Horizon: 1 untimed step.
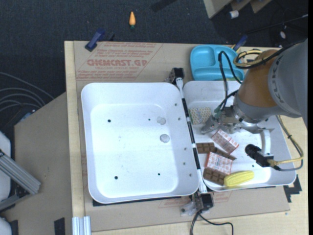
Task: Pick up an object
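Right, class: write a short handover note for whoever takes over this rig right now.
Gripper: low in the right bin, by the carton; finger state unclear, no hold visible.
Things: carton, chocolate bar, second packet and yellow corn all lie in the right bin. Left bin holds only two small discs.
Done: arm has reached the pile.
Left: grip one object and lift it.

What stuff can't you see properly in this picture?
- The pincer: its tips sit low in the right bin, too small and dark to tell whether they are open or shut.
- The back of the right bin: the grey arm covers it.
- The patterned boxes: their print is too small to read.
- The teal tray: cables and the arm hide its right part.
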Tool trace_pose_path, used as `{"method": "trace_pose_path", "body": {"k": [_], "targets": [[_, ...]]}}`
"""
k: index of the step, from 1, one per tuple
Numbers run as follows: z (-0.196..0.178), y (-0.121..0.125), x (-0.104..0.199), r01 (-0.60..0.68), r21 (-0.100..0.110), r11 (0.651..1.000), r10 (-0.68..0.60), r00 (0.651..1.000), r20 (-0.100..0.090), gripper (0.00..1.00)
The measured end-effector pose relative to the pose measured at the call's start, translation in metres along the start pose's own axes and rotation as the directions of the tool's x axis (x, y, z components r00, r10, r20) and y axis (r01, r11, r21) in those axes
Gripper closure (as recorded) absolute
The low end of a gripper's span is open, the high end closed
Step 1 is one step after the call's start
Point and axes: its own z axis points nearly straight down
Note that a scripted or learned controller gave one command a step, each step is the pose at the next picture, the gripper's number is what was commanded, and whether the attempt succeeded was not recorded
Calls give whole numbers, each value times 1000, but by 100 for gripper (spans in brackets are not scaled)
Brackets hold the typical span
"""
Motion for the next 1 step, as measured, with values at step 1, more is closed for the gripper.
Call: {"method": "trace_pose_path", "body": {"k": [1], "targets": [[-10, 0, 0, 0, -1, 1000, 0, 1000, 0, 100]]}}
